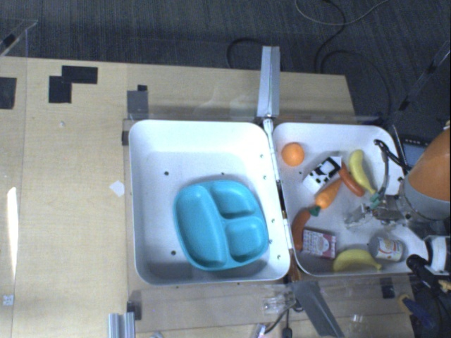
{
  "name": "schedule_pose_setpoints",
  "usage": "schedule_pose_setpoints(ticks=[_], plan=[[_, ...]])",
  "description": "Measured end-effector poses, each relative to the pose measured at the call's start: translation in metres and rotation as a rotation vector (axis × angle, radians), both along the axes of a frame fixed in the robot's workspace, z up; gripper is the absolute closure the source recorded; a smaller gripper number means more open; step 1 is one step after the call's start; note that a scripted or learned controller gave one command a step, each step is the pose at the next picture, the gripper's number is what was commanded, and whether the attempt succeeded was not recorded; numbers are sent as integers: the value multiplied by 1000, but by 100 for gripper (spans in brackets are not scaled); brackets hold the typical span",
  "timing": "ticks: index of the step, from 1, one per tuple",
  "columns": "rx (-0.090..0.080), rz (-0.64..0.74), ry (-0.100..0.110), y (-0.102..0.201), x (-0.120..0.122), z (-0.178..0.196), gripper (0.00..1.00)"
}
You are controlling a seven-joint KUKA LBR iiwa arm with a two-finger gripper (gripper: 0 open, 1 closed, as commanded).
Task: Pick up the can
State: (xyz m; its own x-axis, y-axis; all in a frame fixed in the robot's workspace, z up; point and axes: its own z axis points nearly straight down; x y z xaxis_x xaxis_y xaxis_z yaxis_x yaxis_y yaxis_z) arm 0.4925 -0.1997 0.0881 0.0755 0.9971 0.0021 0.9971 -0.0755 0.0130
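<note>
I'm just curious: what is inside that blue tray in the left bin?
Nothing visible lies in the blue tray: its three compartments show bare blue plastic. It rests on the floor of the left bin, and the patch of floor beneath it is covered.

We find one fixed camera set above the bench, looking down at a slant on the left bin (144, 210) and the right bin (331, 129), which lie side by side around mid-frame. Above the bins in frame, the view runs past the bench's far edge onto dark floor; to their left it takes in a broad stretch of bare bench top (63, 189). It stands far enough back to hold both bins whole, and the arm (431, 171) enters at the right of the right bin.
</note>
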Motion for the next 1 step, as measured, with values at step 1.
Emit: schedule_pose_setpoints(ticks=[1], plan=[[-6,94,-3,0,0,0,0]])
